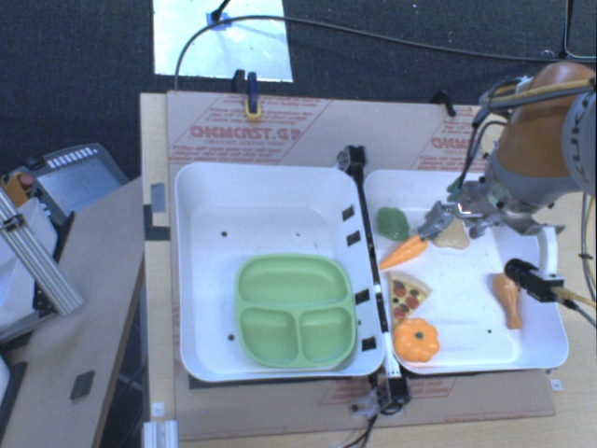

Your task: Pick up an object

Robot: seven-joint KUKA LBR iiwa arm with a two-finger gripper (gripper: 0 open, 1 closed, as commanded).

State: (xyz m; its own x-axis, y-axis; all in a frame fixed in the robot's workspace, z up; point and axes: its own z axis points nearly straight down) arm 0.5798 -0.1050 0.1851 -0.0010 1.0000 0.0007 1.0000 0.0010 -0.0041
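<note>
My gripper (456,226) hangs low over the back of the right bin (466,343), and it looks open, one finger on each side of a beige piece (455,240) lying on the bin floor. An orange carrot (404,249) lies just left of the left finger, its tip close to it. Behind the carrot sits a green vegetable (393,222). A pizza slice (408,294) and an orange pumpkin (416,340) lie nearer the front. A tan drumstick (507,301) lies at the right side of the bin. Nothing is lifted.
The left bin (215,203) holds a green divided plate (295,310) toward its front right. A black divider rail (366,250) runs between the two bins. The arm's orange band (546,110) looms over the right bin's back right corner.
</note>
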